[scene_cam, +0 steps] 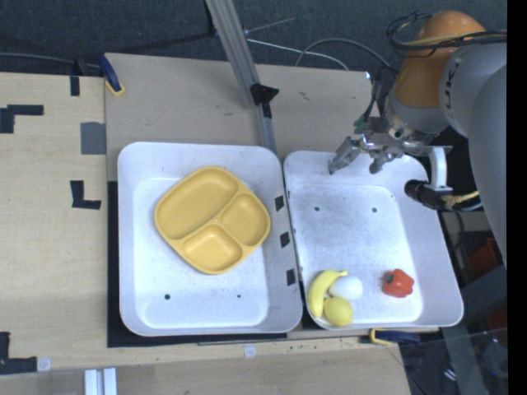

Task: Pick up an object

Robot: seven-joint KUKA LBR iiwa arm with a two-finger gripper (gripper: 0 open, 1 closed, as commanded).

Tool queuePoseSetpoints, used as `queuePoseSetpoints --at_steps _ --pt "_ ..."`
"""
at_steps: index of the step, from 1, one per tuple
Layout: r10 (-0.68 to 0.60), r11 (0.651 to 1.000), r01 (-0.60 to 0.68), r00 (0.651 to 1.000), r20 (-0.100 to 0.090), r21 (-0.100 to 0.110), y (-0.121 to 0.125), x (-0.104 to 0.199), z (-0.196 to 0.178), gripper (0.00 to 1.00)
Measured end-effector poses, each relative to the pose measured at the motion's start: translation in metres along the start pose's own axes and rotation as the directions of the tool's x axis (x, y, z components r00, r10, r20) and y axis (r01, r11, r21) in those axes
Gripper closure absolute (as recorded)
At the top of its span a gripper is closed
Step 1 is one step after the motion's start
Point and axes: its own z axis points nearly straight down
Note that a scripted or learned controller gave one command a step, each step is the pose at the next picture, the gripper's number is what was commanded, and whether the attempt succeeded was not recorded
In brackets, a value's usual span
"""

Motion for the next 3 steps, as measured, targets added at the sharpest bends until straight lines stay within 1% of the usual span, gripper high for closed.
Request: queuePoseSetpoints --at_steps 1,2,3 --pt "-0.001 1.000 0.001 1.000 0.000 0.000 0.006 0.008 0.053 0.00" --pt "-0.002 1.000 0.002 1.000 0.000 -0.004 0.007 0.008 0.040 1.00" --pt "0.001 1.000 -0.001 1.000 0.000 -0.010 0.013 0.003 -0.020 1.00"
